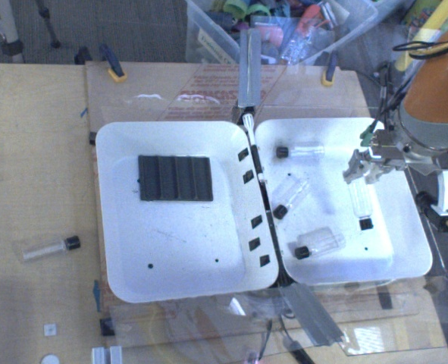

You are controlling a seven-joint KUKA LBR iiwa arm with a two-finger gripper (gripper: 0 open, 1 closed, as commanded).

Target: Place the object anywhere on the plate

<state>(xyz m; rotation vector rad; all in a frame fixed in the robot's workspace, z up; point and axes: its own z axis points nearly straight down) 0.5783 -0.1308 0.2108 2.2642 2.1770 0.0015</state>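
Observation:
The plate [175, 177] is a dark ribbed rectangle lying in the left bin [125, 139]. Several clear vials with black caps lie in the right bin [405, 256]: one at the back [299, 152], one near the divider [288, 197], one at the front [320, 243]. Another vial [359, 203] points cap-down just under my gripper [358, 171], which hovers over the right side of that bin. Whether this vial is held or lies on the bin floor is unclear.
A stray vial [49, 247] lies on the wooden bench left of the bins. A clear tub of coloured toys [284, 6] stands behind the bins. Black clips [254, 203] line the divider between the bins.

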